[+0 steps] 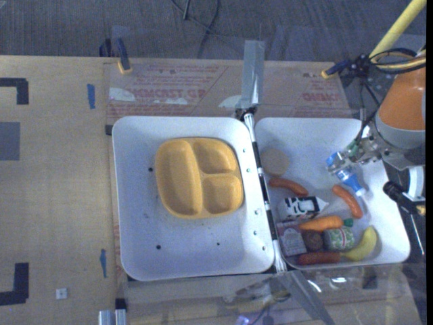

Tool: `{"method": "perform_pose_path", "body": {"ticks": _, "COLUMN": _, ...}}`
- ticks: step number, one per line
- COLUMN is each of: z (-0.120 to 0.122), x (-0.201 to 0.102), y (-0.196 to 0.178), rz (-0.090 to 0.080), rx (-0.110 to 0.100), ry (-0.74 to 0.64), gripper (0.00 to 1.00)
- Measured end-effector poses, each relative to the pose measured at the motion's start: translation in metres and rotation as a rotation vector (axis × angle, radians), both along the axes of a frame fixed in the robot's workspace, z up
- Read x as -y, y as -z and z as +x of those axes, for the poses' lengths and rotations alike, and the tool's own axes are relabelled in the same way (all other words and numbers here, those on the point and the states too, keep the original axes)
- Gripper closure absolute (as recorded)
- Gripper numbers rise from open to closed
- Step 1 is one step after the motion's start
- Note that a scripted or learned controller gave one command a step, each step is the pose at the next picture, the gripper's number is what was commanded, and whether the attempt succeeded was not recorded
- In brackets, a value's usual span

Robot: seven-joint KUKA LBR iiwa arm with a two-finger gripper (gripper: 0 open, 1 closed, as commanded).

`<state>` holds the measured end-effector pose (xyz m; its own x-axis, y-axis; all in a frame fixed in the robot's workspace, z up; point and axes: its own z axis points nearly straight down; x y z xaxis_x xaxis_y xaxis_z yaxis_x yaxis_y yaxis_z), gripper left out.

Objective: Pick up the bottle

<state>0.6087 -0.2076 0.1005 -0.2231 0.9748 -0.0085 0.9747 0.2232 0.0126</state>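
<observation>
**A:** How many things are there, counted?

**B:** Two white bins side by side on the bench (54,181). The left bin (135,249) holds one yellow divided plate (199,177). The right bin (304,137) holds one blue-and-clear bottle (344,175), two sausages (287,185) (348,200), one carrot (321,223), one banana (364,244), one round tan disc (275,160), one small black-and-white carton (300,207) and a few small packets along the near wall.

**A:** Where is there open room?

**B:** To the left of the claw (356,152), the far part of the right bin is bare floor as far as the tan disc. The clutter sits well below the claw, crowded toward the near wall. The claw itself is close to the right bin's right wall.

**A:** And the bottle, relative to the claw?

**B:** Just below and slightly left of it, touching or nearly so, lying tilted on the bin floor. One sausage lies just beyond the bottle's lower end.

**A:** Is the claw open or gripping?

**B:** I cannot tell; it is too small and blurred.
</observation>
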Motion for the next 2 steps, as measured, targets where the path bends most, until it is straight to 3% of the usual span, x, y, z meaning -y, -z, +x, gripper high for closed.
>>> {"method": "perform_pose_path", "body": {"ticks": 1, "z": 0.001, "x": 0.001, "y": -0.011, "rz": -0.001, "rx": 0.005, "ry": 0.002, "gripper": 1.0}}
{"method": "perform_pose_path", "body": {"ticks": 2, "z": 0.059, "x": -0.056, "y": -0.133, "rz": 0.004, "rx": -0.011, "ry": 0.053, "gripper": 1.0}}
